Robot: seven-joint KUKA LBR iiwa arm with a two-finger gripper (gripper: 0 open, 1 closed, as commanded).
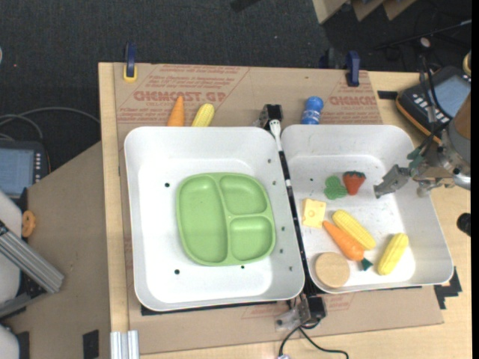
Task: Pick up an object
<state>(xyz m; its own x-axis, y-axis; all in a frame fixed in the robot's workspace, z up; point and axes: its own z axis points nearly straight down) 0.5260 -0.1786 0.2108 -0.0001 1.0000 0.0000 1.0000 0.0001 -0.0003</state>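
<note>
The bench (75, 200) carries a brown sheet with red print, and on it sit two shallow white bins side by side. The left bin (150, 163) holds a green divided plate (224, 218), lying flat near its middle with three compartments showing. The right bin (389, 144) holds the small toy foods, all gathered in its near half. The arm comes in from the right edge, and its gripper (391, 182) hangs over the right side of that bin, the grey fingers pointing left toward the food; from here I cannot tell how far apart they stand, and nothing shows between them. Just left of the fingertips, apart from them, lies a red strawberry (354, 181), with a green leafy piece (335, 188) touching its left side. Below those, a yellow cheese wedge (313, 212) rests near the bin's left wall. A corn cob (353, 229) lies at a slant in the middle, with a carrot (344, 241) just beside and below it, running the same way. A second corn cob (392, 253) sits near the right front corner, well below the gripper. A round tan disc (331, 269) lies at the front edge. Behind the bins, on the sheet, rest another carrot (176, 112), a yellow piece (203, 114) and a blue bottle (312, 111).
</note>
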